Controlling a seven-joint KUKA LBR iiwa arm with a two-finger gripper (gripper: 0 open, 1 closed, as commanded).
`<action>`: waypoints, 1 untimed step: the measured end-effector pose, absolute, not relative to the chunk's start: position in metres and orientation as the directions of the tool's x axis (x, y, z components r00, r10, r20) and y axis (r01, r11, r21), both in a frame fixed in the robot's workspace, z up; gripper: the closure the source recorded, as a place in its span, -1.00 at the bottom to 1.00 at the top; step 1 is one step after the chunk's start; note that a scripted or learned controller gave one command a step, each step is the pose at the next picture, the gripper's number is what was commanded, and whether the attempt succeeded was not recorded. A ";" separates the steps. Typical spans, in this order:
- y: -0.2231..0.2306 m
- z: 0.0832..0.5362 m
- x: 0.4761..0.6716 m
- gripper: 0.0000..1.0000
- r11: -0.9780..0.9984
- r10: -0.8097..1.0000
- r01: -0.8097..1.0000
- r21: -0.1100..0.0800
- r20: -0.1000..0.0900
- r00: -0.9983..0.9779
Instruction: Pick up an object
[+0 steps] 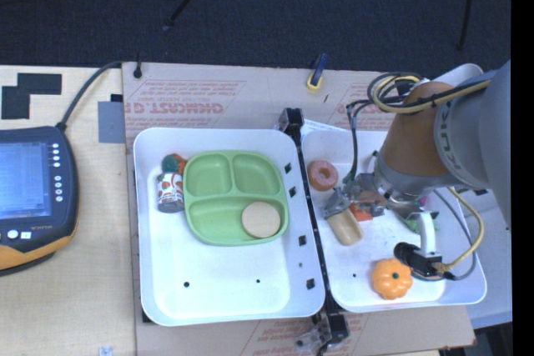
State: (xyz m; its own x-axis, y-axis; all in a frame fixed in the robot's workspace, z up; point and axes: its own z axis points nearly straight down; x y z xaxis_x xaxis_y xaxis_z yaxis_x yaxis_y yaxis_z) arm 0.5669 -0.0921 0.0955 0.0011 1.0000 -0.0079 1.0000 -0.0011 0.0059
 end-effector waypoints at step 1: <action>-0.093 0.095 0.570 -1.00 -0.003 1.000 1.000 0.007 -0.005 0.003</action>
State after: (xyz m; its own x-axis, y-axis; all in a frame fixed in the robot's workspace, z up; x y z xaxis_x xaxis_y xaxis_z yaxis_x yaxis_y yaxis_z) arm 0.5704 -0.0932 0.0946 0.0028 1.0000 -0.0046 1.0000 -0.0028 0.0074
